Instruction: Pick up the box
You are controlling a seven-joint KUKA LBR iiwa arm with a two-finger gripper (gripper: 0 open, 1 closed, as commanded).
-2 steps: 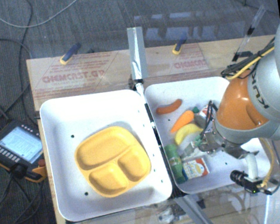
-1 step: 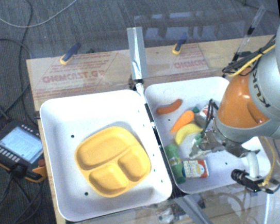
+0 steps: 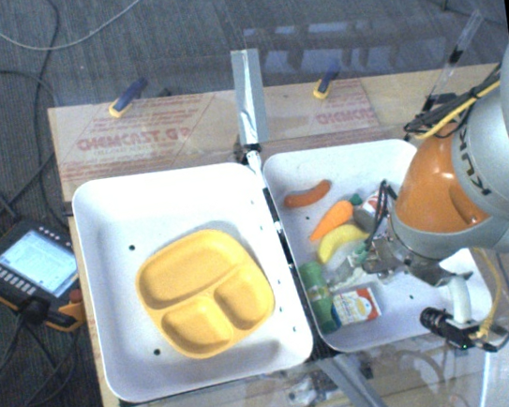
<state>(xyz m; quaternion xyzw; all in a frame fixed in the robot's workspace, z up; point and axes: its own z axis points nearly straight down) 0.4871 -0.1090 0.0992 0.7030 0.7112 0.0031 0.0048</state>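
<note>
Two bins noted. Left bin (image 3: pixel 103 268) carries a yellow divided tray (image 3: pixel 206 292). In the right bin (image 3: pixel 324 161), the box (image 3: pixel 356 306) lies at its near edge, beside a green bottle (image 3: pixel 318 298). The gripper (image 3: pixel 373 256) sits just above the box, largely hidden under the wrist; grip state indeterminate.
</note>
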